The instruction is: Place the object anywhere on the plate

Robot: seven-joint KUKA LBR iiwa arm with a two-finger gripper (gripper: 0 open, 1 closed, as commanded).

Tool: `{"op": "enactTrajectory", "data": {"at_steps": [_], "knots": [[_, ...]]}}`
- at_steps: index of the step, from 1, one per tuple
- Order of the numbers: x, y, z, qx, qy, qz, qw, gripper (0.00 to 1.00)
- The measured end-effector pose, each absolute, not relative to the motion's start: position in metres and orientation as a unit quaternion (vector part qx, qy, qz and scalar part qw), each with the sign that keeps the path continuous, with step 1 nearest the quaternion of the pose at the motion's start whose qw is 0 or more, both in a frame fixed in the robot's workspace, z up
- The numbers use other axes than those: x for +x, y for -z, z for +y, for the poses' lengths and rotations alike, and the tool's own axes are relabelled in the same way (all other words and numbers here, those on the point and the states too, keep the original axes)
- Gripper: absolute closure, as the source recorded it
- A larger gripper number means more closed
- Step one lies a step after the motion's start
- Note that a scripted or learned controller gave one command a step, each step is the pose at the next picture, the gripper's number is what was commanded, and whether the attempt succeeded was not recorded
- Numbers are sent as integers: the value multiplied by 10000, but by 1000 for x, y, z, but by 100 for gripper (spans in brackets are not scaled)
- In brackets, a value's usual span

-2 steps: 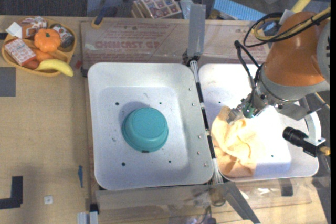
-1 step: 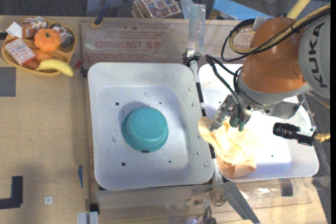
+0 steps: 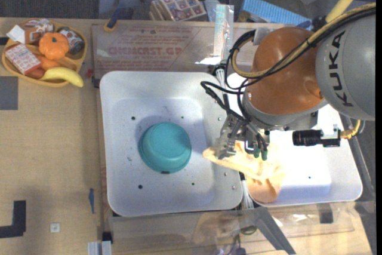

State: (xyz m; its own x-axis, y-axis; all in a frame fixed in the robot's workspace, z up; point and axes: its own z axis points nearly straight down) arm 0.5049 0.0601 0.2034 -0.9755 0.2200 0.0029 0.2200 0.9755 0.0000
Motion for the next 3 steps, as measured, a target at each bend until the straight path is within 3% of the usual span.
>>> {"op": "enactTrajectory", "data": {"at_steps": [2, 3], "knots": [[486, -218, 148, -7, 8, -10000, -6, 100], [486, -218, 148, -8, 9, -10000, -7, 0]]}}
